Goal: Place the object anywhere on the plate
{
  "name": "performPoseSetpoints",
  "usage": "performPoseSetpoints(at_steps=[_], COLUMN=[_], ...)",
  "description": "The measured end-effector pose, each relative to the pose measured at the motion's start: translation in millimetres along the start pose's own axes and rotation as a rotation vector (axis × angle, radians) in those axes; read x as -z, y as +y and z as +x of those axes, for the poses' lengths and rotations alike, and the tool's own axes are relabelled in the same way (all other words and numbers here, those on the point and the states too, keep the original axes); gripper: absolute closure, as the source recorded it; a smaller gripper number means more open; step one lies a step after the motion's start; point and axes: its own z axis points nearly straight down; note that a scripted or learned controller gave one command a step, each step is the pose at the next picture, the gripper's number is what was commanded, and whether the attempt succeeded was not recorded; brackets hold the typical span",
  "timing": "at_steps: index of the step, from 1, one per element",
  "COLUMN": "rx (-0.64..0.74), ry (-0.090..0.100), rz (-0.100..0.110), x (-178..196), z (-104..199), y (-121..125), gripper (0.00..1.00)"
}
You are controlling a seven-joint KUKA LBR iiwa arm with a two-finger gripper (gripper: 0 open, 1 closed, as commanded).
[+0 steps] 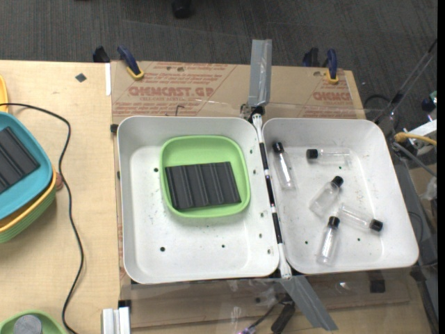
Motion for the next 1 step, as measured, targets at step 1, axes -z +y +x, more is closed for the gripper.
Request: performPoseSetpoints(at_steps=[1], rx=[-0.004], ry=[0.0], rz=[0.0], x=[1.3], z=[-10.0], y=[-2.3], gripper=[0.0])
